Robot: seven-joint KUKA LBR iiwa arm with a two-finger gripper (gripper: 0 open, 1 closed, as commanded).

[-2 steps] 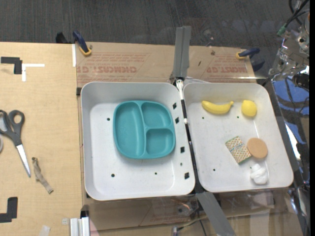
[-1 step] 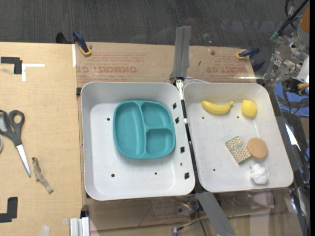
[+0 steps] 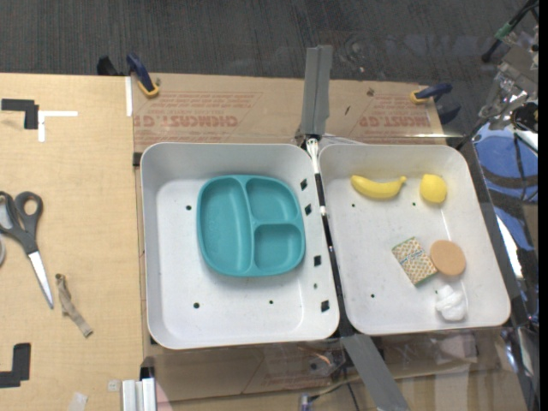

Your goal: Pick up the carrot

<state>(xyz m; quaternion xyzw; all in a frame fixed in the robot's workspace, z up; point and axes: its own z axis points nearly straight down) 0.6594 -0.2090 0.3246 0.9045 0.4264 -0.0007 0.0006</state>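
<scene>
The right bin [image 3: 479, 221] holds several play-food items. A round orange-tan piece [image 3: 448, 258] lies near its right wall, and I cannot tell whether it is the carrot. Touching its left side is a patterned tan square [image 3: 413, 260]. A white lump [image 3: 450, 303] sits in the front right corner. A yellow banana [image 3: 378, 186] and a yellow lemon [image 3: 433, 188] lie along the far side.
The left bin [image 3: 167, 255] carries a teal divided plate [image 3: 252, 225] in its middle. Scissors [image 3: 28, 238] lie on the brown bench to the left. Cables and metal gear [image 3: 516, 67] crowd the upper right beyond the bins.
</scene>
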